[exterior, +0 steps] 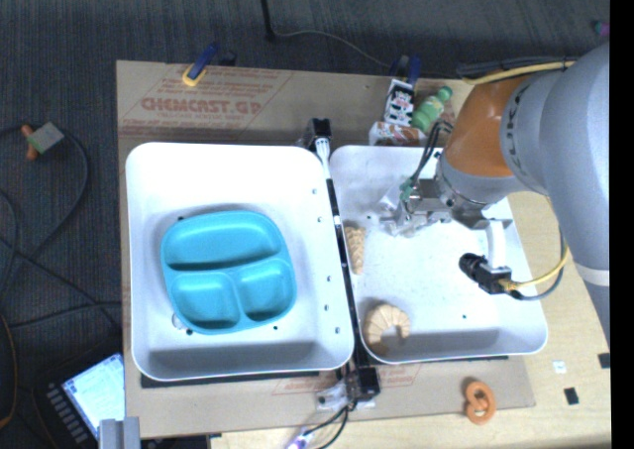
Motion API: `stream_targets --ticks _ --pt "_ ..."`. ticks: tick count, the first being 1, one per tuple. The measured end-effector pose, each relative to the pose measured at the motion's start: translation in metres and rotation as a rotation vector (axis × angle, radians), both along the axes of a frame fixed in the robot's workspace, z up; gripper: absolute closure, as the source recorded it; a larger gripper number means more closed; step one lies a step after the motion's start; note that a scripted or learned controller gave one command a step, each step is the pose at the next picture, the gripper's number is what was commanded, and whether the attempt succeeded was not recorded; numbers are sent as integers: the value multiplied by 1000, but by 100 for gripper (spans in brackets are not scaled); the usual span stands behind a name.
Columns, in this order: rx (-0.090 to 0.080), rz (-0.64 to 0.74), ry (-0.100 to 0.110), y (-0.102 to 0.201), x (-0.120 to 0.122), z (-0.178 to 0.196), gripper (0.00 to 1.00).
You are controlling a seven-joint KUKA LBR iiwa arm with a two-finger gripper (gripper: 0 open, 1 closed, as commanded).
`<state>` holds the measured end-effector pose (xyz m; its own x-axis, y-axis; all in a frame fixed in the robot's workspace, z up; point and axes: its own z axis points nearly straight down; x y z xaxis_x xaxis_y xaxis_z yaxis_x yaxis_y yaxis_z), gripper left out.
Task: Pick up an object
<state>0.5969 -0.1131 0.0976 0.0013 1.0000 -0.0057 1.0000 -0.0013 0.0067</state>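
- My hand (404, 214) is hanging low over the upper part of the right bin (515, 338); the grey arm with its orange band (475, 145) is reaching in from the right behind it.
- Whether my hand is open or closed, I cannot tell: its tip is blurring into the white bin floor, and nothing is showing clearly between its parts.
- A tan, ridged, croissant-like object (386, 322) is lying well below my hand, against the near wall of the same bin.
- A second pale tan object (354, 244) is lying just below and to the left of my hand, touching the bin's left wall.
- A black fitting with a yellow cable (485, 272) is hanging from my arm, below and to the right of my hand.
- The left bin (149, 338) is sitting well to the left of my hand; a blue three-compartment tray (230, 271) is resting flat in it.
- Small packaged items (408, 110) are standing on the tabletop (580, 397) above my hand, just past the bin's far rim.
- An orange ring-shaped item (479, 400) is lying on the tabletop far below my hand, outside the bins.
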Motion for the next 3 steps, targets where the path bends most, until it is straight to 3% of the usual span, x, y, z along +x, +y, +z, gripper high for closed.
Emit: stream_targets --ticks 1,2,3 --pt "6 2 8 36 -94 87 100" --pt "6 3 7 79 -113 135 100" --pt "6 3 8 128 -113 133 100"
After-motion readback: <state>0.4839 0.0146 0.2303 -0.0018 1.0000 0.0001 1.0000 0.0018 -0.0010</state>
